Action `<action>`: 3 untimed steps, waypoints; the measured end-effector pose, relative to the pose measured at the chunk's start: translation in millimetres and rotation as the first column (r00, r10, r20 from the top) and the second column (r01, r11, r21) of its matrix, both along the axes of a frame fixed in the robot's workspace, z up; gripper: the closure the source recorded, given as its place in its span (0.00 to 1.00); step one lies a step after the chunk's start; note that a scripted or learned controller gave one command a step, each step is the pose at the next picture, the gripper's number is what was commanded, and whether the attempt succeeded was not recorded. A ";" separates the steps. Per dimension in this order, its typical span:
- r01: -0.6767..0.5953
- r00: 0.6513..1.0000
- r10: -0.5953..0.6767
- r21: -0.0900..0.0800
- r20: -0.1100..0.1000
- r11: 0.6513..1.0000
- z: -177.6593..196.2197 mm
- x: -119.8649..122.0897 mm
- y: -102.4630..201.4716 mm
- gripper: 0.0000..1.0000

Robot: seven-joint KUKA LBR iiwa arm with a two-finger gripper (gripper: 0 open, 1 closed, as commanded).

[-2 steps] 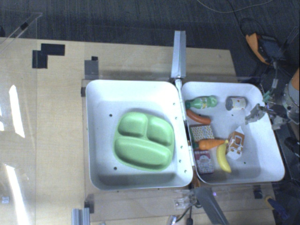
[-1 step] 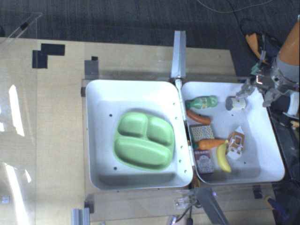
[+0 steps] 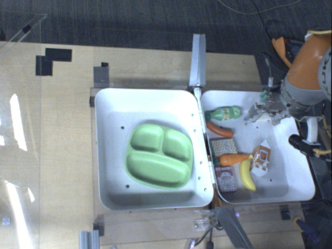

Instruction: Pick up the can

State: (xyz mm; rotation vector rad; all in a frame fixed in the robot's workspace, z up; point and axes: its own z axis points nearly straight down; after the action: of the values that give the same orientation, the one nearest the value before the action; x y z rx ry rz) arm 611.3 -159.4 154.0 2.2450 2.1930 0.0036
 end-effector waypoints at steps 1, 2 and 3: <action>-0.004 1.000 0.005 -0.001 0.006 1.000 12.1 2.1 1.2 1.00; -0.009 1.000 0.009 -0.002 0.012 1.000 24.2 4.2 2.3 1.00; -0.009 1.000 0.009 -0.002 0.012 1.000 24.1 4.2 2.3 0.00</action>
State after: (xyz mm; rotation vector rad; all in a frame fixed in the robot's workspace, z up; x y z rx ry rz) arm 615.5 -157.1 178.1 2.2283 2.1963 0.0155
